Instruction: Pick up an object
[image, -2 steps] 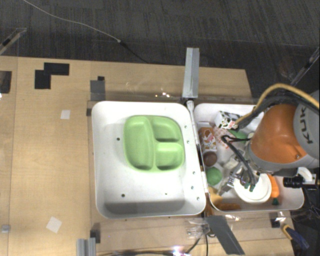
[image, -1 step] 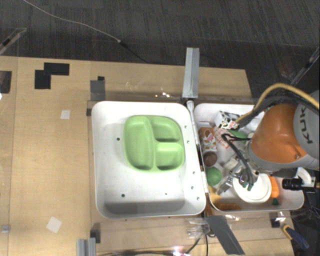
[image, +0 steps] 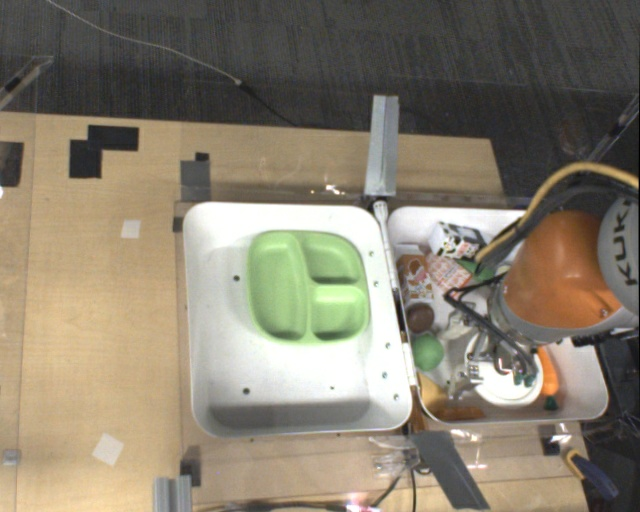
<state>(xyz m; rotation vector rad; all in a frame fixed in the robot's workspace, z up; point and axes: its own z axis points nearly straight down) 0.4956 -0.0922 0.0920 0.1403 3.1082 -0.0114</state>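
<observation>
My gripper (image: 478, 365) hangs low in the right bin (image: 592, 400), under the orange wrist band, over a white round object (image: 508, 390). Its fingertips are tangled in cables and metal parts. Just left of it lies a green ball (image: 428, 352), with a small brown round piece (image: 420, 317) above that. A colourful printed packet (image: 432, 272) and a black-and-white packet (image: 456, 240) lie at the bin's far end. An orange carrot-like piece (image: 548, 375) sits to the gripper's right, partly hidden by the arm.
The left bin (image: 215, 400) holds a green divided tray (image: 308, 285). A metal post (image: 383, 150) rises behind the divider between the bins. Yellow and black cables arc over the arm at right.
</observation>
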